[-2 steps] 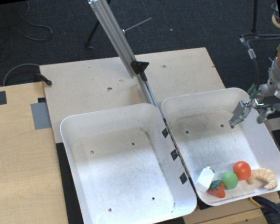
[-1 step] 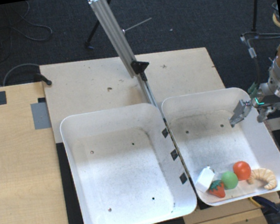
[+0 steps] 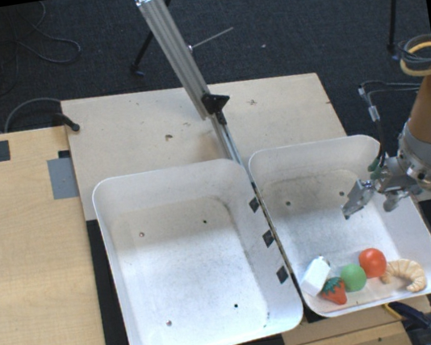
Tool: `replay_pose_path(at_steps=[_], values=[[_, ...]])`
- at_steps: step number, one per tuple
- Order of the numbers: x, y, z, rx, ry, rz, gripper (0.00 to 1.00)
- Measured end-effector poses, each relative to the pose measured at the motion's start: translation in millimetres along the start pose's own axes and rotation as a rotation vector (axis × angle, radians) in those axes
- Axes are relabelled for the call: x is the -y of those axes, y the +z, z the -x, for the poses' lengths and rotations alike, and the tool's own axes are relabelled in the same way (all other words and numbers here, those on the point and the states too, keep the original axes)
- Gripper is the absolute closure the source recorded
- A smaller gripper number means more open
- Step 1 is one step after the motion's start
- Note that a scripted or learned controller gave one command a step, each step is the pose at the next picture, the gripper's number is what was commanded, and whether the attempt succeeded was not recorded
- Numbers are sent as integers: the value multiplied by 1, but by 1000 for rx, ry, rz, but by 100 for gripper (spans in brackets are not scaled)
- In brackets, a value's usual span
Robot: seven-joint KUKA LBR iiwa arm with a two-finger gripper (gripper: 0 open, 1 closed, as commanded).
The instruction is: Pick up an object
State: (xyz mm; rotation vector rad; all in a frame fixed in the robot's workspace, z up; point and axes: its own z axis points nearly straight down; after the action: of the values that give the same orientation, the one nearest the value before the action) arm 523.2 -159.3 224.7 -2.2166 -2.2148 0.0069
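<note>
left bin (image 3: 126,223), metal rail (image 3: 181,63), perhaps cables (image 3: 5,39)

We see our arm (image 3: 429,128) coming in from the right side, grey with an orange band above the wrist. Its gripper (image 3: 361,199) hangs low, pointing to the left. Nothing sits between its fingers (image 3: 354,203), which stand a little apart.

Robotics lab: cables (image 3: 6,47) on dark carpet, aluminium camera mast (image 3: 180,59).
</note>
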Motion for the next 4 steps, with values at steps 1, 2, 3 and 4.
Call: replay_pose_path(at_steps=[1,2,3,4], values=[[2,64,-4,-1,0,-1,0],[0,128,-7,-1,0,-1,0],[-1,115,-4,1,7,4,100],[-10,58,-7,3,-2,12,100]])
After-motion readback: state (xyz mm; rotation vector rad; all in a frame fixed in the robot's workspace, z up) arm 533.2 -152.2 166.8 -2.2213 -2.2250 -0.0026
